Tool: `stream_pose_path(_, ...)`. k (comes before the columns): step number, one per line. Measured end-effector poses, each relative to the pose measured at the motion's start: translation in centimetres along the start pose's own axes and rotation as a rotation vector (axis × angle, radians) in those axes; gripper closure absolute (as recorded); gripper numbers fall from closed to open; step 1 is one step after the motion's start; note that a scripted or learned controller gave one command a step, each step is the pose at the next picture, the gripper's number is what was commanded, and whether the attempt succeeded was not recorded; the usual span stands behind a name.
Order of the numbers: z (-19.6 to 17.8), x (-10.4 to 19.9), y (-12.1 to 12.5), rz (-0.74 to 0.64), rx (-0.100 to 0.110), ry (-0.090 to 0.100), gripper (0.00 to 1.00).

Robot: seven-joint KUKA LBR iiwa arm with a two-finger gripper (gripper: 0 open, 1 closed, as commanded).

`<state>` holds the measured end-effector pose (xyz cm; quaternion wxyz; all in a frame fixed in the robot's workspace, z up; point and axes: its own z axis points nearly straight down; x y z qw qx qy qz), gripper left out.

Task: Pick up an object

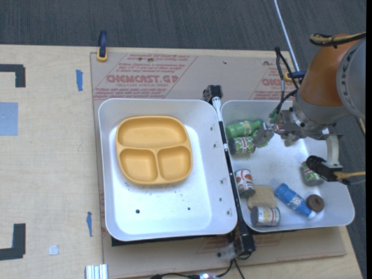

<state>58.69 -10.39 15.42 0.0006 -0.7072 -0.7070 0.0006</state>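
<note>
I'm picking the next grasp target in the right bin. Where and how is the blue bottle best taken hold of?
Probably at the middle of the blue plastic bottle, across its narrow width, coming straight down. It lies flat on the floor of the right white bin, slanting from upper left to lower right, so set the tool crosswise to that line. A tan block and a brown disc lie near its ends.

Both white bins [107, 173] are looking like smooth, faintly glossy plastic, the left one showing dark specks on its floor. The yellow divided tray [154, 149] is reading as matt moulded plastic. Over in the right bin, the green bottle [243, 127] is catching a shine, plastic with a paper-like label, and the blue bottle [290, 199] is gleaming too. The bench [46, 173] is showing pale, matt wood grain; the arm's orange band [325, 74] is shining smooth.
</note>
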Motion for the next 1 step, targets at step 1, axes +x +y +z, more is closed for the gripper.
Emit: stream_pose_path(1, 6.71, 0.64, -1.45, -0.001, -0.006, 0.0, 0.0)
